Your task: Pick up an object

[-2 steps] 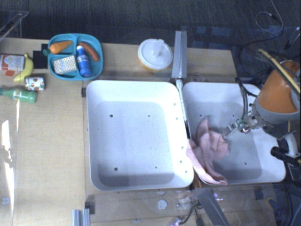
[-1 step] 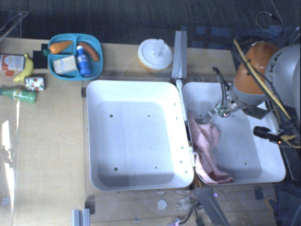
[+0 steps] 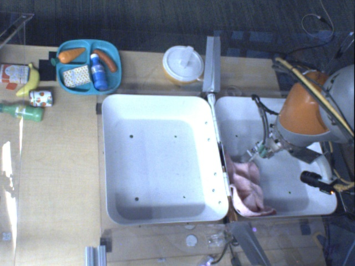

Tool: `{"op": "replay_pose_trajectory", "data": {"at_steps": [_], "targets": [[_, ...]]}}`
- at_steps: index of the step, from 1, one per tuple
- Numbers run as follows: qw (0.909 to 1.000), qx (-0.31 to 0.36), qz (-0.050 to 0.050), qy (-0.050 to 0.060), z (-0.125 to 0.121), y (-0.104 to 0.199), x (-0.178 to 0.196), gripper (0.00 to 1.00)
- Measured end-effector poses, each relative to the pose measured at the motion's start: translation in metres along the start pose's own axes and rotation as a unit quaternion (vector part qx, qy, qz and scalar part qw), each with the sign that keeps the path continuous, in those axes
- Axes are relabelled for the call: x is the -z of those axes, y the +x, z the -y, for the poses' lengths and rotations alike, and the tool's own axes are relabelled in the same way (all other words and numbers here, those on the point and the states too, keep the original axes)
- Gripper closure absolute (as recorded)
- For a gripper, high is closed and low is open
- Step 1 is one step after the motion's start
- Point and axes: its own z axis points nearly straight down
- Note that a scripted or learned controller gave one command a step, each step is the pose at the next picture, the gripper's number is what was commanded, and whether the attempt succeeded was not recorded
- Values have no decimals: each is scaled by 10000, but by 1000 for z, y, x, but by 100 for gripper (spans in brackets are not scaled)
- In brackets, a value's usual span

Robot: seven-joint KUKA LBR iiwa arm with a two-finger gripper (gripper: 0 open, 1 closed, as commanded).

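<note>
The tool [image 3: 260, 150] hangs low in the right bin [image 3: 294, 198], just above the top edge of a crumpled pink cloth [image 3: 248, 186] that lies against the bin's left wall. Whether it is spread or pressed together I cannot tell; nothing shows pinched in it. Its position over the cloth suggests a descent to grasp. The left bin [image 3: 161, 159] sits beside it on the surface [image 3: 50, 176].

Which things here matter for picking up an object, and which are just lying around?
Job in hand:
- crumpled pink cloth in the right white bin
- two-finger gripper just above it

Lying about:
- left white bin
- blue divided tray of toy food
- white lidded cup
- yellow toy banana
- small can
- green bottle
</note>
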Motion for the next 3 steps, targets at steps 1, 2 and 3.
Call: {"op": "replay_pose_trajectory", "data": {"at_steps": [1,2,3], "targets": [[9993,-362,-37,53,62,30,19,0],[9951,-985,-8,21,-4,-14,-1,0],[10000,-29,9,-1,71,4,2,0]]}}
